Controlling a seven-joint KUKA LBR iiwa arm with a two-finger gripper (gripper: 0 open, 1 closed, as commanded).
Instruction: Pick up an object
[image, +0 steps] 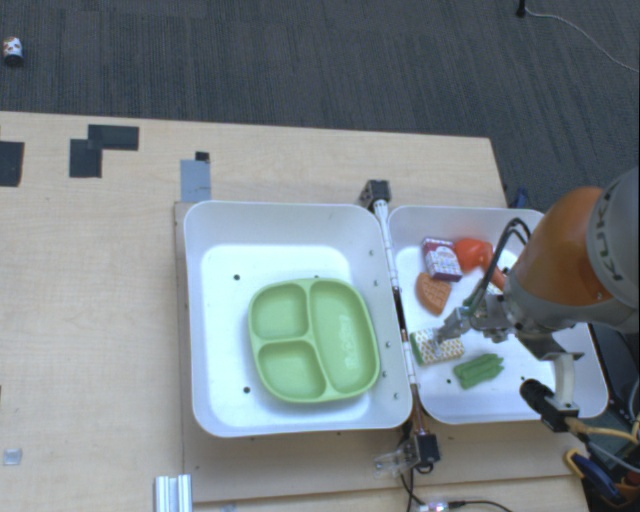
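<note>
No legible writing anywhere; label on the small maroon packet (441, 259) too blurred to read. In the right-hand white bin (590, 398): maroon packet near the far wall, touching a red-orange rounded item (473, 251); just in front, an orange wedge-shaped piece (433, 293); nearer the front, a small flat card with a dotted pattern (438, 348) close to the shared wall, and a green pod-shaped toy (478, 370) just beside it. End effector (456, 325) hovering over the dotted card, dark and small against the bin; finger spread impossible to judge, nothing visibly held. Left-hand white bin (215, 300) carrying a light green three-compartment plastic plate (314, 340), with bare white floor around it. Pale wooden desk (90, 330) wide open to the left.
</note>
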